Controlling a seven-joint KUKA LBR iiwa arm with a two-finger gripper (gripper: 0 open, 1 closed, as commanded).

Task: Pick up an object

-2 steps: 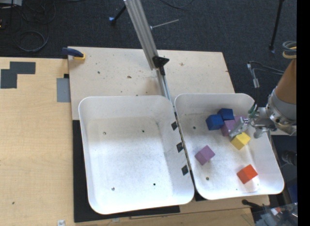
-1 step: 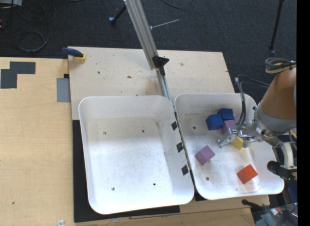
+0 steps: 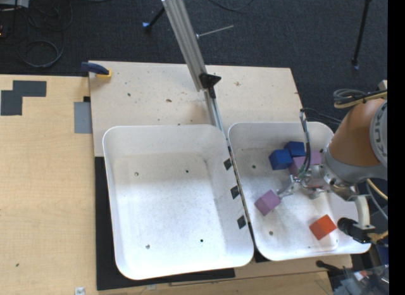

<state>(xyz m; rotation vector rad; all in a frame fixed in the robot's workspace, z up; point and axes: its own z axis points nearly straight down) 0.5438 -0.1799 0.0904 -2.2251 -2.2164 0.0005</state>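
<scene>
Right bin (image 3: 253, 137): tool (image 3: 297, 185), grip state cannot be told; purple cube (image 3: 267, 202) just left; blue blocks (image 3: 286, 156) behind; orange cube (image 3: 323, 227) front.

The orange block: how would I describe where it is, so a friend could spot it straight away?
Look at the right bin of the two white ones. The orange block lies alone in its near right corner, below the arm's claw. The other blocks are blue or purple and lie further left or back.

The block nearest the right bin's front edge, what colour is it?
Orange-red. The block shows best in the camera view, in the right bin.
</scene>
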